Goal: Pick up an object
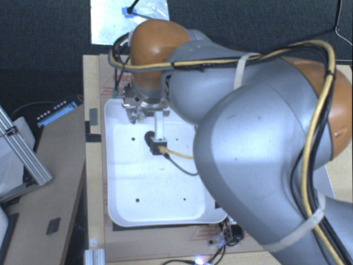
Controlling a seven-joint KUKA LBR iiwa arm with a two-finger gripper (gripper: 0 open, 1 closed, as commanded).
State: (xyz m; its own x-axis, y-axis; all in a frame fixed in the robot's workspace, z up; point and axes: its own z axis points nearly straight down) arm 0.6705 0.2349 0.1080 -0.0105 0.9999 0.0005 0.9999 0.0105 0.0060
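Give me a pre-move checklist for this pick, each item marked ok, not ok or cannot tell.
1. Hand over a bin: ok, it hangs above the far end of the left bin.
2. Object in sight: cannot tell; the small dark piece below the hand may belong to the hand's cable.
3. Object held: not ok, nothing visible between the fingers.
4. Cable free: cannot tell, it trails across the bin floor beside the dark piece.
5. Right bin in view: not ok, the arm covers it.

No text, label or number is legible; faint reddish printing on the bench edge (113,87) beside the bin is too blurred.
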